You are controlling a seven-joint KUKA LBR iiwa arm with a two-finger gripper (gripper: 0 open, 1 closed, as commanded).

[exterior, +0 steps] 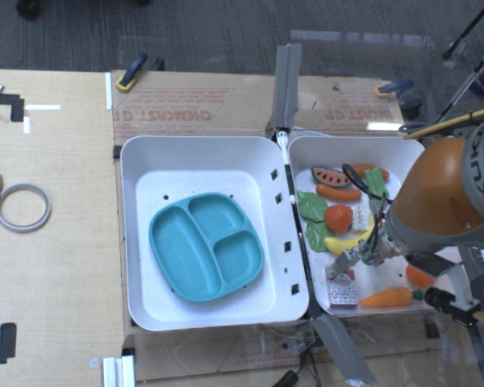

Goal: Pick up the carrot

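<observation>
Here the arm (436, 192) hides part of the right bin (306, 147); gripper (348, 263) state unclear; carrot (387, 298) lies free.

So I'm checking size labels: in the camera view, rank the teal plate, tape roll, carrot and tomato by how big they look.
1. teal plate
2. tape roll
3. carrot
4. tomato

Tape roll and carrot look close; that order is unsure.

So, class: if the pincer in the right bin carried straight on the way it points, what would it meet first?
The pincer points down and left. Just beneath its tip lies a small packet, so it would probably meet that first, not the carrot. Depth is hard to judge.
</observation>
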